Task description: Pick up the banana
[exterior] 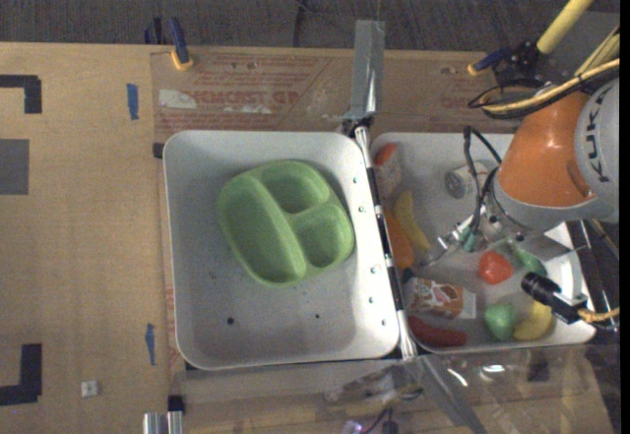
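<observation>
The banana [409, 221] lies in the right bin [429, 151], near its nine o'clock wall, beside a carrot [398, 240]. The gripper [463, 239] hangs just toward three o'clock of it; whether it is apart or together, I cannot tell.

The bench [79, 225] is a tan wooden surface carrying 2 shallow white bins side by side, their inner walls touching. The left bin [187, 255] sits near the bench's middle, the right bin [423, 152] beside it. Black tape marks [22, 93] lie at the bench's left edge, small strips of blue tape [132, 101] left of the bins, and a printed cardboard sheet [241, 93] behind them.
</observation>
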Available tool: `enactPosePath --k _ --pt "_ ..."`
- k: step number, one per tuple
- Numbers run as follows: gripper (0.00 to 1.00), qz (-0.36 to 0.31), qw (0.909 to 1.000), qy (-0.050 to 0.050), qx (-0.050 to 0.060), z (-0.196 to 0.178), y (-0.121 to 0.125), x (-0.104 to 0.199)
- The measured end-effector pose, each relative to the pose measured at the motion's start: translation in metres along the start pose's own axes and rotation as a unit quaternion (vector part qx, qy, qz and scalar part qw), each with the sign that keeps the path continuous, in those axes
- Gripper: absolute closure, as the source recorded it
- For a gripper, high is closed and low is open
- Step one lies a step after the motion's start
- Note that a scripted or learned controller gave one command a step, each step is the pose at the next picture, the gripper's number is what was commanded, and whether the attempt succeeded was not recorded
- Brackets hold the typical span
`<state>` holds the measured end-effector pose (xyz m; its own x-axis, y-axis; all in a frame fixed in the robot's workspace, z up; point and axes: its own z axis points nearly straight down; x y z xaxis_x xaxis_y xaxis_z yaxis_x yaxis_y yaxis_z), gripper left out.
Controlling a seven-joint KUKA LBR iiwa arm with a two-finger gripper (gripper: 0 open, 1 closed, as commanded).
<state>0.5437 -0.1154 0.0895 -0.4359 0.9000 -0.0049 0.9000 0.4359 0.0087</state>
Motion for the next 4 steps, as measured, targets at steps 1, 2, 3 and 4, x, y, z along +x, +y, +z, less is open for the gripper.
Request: enactPosePath --k 1,2,3,4 --pt "0.00 0.135 0.9908 -0.001 0.001 0.002 0.065 -0.054" --pt "1.00 0.134 0.9910 -0.004 -0.001 -0.011 0.066 -0.056" --pt "0.00 0.134 0.9910 -0.004 -0.001 -0.010 0.066 -0.055" --pt "0.00 0.043 0.9982 0.012 0.040 0.001 0.088 -0.062"
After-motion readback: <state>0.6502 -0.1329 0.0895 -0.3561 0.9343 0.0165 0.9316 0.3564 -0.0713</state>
